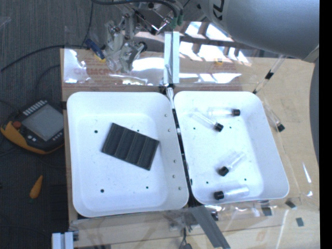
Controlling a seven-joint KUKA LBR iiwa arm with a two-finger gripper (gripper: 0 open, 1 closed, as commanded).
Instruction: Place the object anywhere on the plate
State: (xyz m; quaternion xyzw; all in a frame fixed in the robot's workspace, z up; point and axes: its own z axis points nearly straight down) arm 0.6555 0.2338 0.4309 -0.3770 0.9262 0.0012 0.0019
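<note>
Four clear vials with black caps are lying in the right bin (270,154) from where I'm watching: one near the back wall (224,111), one just in front of it and to its left (206,121), one nearer the middle of the bin floor (230,164), and one down by the front wall (231,193). They lie apart from each other, each on its side. Over in the left bin (83,191) I've got the dark ribbed plate (129,146), flat on the bin floor and turned at a slant, roughly central. The two bins sit side by side, rims touching along the middle. The arm (259,9) is up high at the top of my view, grey and bulky, well above the back edge of the bench (301,92). The tool (124,43) hangs beyond the back of the left bin, over a sheet of clear plastic wrap (129,71); I cannot tell from this angle how it's set. On the floor to the left I see an orange-edged teach pendant (36,126).
</note>
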